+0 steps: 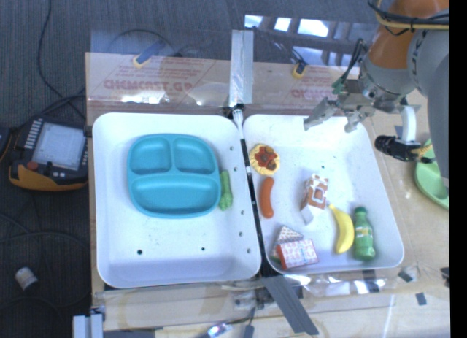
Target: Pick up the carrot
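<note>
One slim orange-red carrot (267, 197) lies lengthwise in the right bin (379, 183).

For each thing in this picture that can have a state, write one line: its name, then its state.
Gripper: fingers spread open, holding nothing, above the right bin's far edge.
Carrot: lying flat in the right bin, ungrasped.
Green bottle: lying on its side.
Banana: lying flat, beside the bottle.
Blue plate: right way up in the left bin.
</note>
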Available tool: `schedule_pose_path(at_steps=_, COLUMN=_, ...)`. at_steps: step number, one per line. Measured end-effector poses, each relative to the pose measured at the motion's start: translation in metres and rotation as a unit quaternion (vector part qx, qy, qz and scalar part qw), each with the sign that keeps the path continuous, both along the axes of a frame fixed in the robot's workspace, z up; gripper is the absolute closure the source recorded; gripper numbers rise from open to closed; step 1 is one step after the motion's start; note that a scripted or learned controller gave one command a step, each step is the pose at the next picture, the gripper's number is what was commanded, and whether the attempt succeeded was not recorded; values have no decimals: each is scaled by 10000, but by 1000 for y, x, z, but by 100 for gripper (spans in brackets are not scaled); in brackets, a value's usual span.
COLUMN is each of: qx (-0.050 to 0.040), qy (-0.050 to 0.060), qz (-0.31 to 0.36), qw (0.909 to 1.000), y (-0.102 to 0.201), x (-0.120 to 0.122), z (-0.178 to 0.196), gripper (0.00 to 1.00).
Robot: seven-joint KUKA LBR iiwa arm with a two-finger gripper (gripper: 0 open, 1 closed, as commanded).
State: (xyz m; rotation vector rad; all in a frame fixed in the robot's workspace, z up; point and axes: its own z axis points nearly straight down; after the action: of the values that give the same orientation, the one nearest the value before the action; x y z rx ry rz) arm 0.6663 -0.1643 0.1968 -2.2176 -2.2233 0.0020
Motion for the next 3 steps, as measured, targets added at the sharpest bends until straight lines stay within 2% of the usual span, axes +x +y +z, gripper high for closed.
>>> schedule_pose_path(at_steps=1, qx=-21, qy=-9, qz=140, qw=9999, y=-39, x=3, z=238, gripper=0)
schedule_pose_path(at_steps=2, qx=-11, qy=1, qz=1425, qw=9898, y=-48, x=-93, z=149, gripper=0)
schedule_pose_path(at_steps=3, qx=9, qy=1, qz=2265, qw=9740, y=-59, x=-149, z=-57, gripper=0)
